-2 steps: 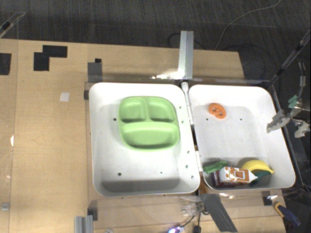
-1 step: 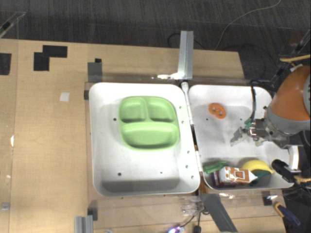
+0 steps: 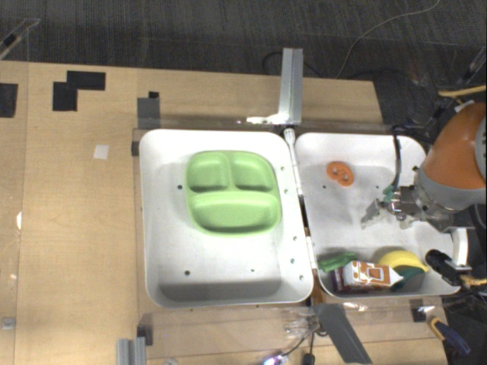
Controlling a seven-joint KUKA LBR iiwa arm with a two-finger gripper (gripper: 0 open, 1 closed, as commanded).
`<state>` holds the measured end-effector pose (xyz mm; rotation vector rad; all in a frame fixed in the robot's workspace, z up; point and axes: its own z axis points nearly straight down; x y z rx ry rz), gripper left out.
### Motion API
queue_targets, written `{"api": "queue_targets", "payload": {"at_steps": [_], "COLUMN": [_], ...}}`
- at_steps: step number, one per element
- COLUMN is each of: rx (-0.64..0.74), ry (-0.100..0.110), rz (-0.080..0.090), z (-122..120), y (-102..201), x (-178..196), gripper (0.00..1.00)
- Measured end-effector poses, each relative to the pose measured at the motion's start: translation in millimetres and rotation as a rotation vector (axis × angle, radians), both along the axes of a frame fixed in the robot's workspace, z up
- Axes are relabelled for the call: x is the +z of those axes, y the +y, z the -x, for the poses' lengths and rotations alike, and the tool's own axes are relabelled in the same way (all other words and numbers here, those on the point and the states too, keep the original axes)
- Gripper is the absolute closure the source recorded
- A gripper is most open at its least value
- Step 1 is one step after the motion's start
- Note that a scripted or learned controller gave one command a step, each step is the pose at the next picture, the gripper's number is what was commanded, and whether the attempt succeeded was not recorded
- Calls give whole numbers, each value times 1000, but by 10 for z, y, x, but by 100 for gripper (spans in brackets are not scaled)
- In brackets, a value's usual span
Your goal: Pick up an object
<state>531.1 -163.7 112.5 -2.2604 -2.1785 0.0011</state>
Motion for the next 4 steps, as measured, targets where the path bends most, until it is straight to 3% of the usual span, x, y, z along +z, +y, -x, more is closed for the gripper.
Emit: {"api": "queue_targets", "payload": {"at_steps": [1,2,3,4], "rx": [236,14,25,102], "ry": [-4,-13,-16,-5], "rz": [1,2,1,1], "z": [-638,-1309,-1334,-1395], "y": [608,592,618,1411], "x": [182,-243,-149,714], "gripper": [0,0,100,100]}}
